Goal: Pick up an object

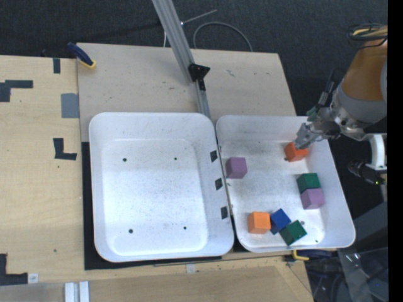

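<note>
We are at the grasping step: the gripper (303, 137) is low in the right bin (264, 131), at its far right part, directly over a red-orange block (295, 151) that lies on the bin floor. The tips seem to touch the block's upper edge, but at this size we cannot tell whether the fingers are spread, pressed together, or pinching the block, so we do not count it as held. The other blocks lie apart from it: a purple cube (236, 167) near the bin's left wall, a green block (308, 182) and a purple block (312, 198) stacked along the right side, and an orange cube (259, 222), a blue block (279, 220) and a dark green block (293, 232) clustered at the near edge. In our judgement the next move calls for a firm closure around the red-orange block, then a straight lift clear of the bin floor. The left bin (104, 131) plays no part yet.
</note>
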### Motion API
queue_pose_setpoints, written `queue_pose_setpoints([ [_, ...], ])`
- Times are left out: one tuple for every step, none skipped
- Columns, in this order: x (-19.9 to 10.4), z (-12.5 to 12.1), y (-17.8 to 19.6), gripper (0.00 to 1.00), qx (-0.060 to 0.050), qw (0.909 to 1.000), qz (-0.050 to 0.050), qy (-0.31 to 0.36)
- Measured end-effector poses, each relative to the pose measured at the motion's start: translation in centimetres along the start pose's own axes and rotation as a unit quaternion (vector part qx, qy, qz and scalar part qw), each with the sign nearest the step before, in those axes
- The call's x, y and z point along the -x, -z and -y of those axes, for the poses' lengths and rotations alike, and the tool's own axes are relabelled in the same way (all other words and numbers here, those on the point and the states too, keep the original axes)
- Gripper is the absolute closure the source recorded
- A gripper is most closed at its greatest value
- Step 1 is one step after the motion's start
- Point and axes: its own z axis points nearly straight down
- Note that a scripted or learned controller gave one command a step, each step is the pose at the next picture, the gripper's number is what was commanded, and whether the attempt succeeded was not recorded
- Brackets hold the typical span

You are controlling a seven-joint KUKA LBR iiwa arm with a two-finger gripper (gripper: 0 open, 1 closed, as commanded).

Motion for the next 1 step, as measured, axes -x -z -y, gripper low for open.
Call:
queue_pose_setpoints([
  [1.03,-4.03,-12.68,1.00,-0.005,1.0000,0.000,-0.001],
])
